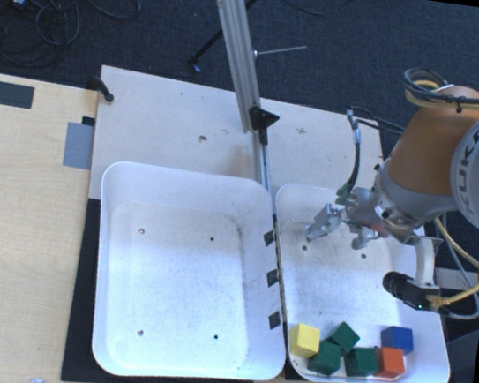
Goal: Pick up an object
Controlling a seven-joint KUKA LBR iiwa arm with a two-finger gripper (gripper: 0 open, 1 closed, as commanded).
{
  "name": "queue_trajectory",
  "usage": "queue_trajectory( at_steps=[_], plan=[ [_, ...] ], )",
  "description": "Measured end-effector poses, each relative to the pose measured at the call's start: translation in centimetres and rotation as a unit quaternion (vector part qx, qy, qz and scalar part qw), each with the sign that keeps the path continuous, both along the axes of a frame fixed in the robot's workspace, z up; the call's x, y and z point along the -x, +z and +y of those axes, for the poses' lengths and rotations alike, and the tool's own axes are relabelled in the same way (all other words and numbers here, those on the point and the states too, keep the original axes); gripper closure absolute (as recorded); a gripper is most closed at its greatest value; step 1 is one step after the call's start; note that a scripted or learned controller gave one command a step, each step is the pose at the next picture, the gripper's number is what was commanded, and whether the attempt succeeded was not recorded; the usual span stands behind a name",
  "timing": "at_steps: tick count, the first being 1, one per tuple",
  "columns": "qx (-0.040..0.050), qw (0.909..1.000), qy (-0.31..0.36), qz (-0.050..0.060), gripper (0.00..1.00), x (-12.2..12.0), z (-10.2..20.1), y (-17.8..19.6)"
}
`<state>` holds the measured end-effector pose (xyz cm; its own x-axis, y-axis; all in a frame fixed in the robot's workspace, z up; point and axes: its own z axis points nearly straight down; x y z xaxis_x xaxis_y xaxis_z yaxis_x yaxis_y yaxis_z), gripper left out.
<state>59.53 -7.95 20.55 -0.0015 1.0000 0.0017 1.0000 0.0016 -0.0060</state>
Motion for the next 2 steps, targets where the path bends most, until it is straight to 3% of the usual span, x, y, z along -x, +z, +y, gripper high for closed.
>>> queue_trajectory(
  at_steps=[1,2],
  plan=[
    [-0.0005,1.0000,0.001,-0.001,0.00,3.5,4.5,1.9],
    [-0.0003,1.0000,0.000,0.002,0.00,7.8,8.4,-1.8]
  ],
)
